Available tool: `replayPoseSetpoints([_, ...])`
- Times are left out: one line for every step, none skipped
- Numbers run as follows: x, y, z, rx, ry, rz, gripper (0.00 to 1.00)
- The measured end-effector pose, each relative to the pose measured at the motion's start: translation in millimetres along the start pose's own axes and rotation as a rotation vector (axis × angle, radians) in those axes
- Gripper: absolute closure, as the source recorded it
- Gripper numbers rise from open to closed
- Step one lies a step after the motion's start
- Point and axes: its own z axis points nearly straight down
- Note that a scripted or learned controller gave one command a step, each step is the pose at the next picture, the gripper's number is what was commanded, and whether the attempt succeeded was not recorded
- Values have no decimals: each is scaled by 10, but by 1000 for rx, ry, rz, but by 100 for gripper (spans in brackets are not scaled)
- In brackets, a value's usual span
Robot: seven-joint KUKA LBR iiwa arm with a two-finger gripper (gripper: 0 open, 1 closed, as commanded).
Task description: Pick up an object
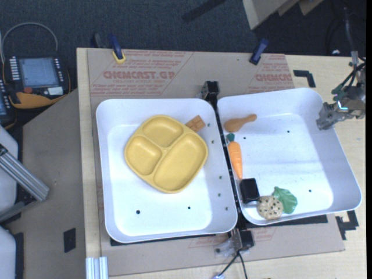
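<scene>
The right bin (325, 173) holds a tan drumstick-shaped piece (239, 122) near its back left, an orange carrot (235, 158) along its left wall, a small black block (249, 190), a round speckled cookie (268, 207) and a green leafy piece (286, 199) at the front. My gripper (329, 117) hangs at the right bin's far right rim, well away from all of these. Nothing shows between its fingers.
The left bin (116, 202) carries a yellow three-compartment plate (166, 153), with a small brown block (195, 122) at the plate's back right edge. A black clamp (210, 89) sits at the back between the bins. A pendant with a screen (36, 74) lies off the bench's left.
</scene>
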Motion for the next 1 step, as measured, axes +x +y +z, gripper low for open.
replayPoseSetpoints([518, -10, 167, 7, 5, -4, 100])
